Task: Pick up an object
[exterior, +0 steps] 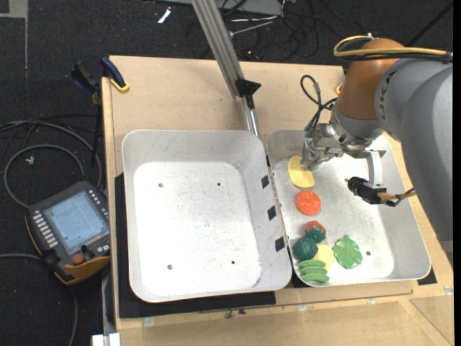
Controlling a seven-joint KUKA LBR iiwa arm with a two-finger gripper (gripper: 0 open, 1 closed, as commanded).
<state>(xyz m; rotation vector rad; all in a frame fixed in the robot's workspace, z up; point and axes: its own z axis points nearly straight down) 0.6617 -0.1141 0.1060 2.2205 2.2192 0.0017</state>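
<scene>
The right bin [403,244] holds several toy foods. A pale yellow piece [301,173] lies near its far left corner. Below it sits an orange-red round piece [308,203]. Near the front lie a small red piece [315,230], a dark green piece [305,249], a light green leafy piece [347,252], a yellow piece [325,256] and a green pod-like piece [312,270]. My gripper [311,157] reaches down right at the far edge of the pale yellow piece. A black part of the tool [364,188] hangs over the bin's middle.
The left bin [144,157] lies beside the right one, with black clips along the shared rim [274,211]. A metal pole [220,38] slants over the bench's back. A teach pendant [68,225] lies off the bench at left.
</scene>
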